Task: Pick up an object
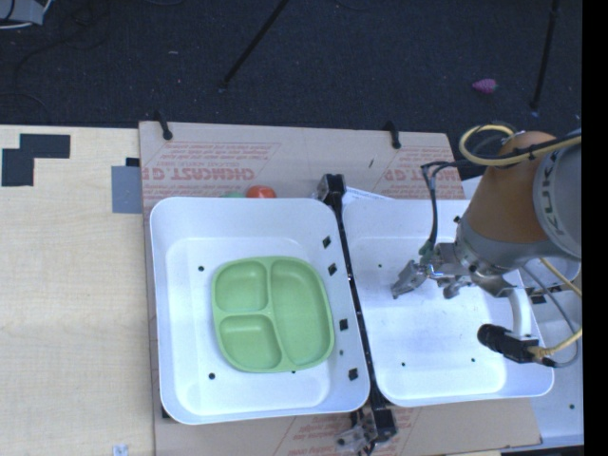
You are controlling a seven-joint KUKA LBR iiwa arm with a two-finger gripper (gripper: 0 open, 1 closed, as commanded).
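Tabletop w/ two white bins: pincer [418, 278], grip state can't tell, sits mid-right over right bin [446, 388], green divided plate [274, 313] lies centre-left in left bin [180, 255], so prob. risk = closing on nothing.

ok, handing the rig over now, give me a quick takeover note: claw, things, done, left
Claw: over the right bin, upper left part, low above the floor. Nothing visible between its fingers; open or shut cannot be told at this angle.
Things: green plate with three compartments lies flat in the left bin. A small red thing sits behind the left bin's far rim, outside it.
Done: nothing picked up.
Left: the whole pick. The plate is the one clear target, and the arm is over the other bin.
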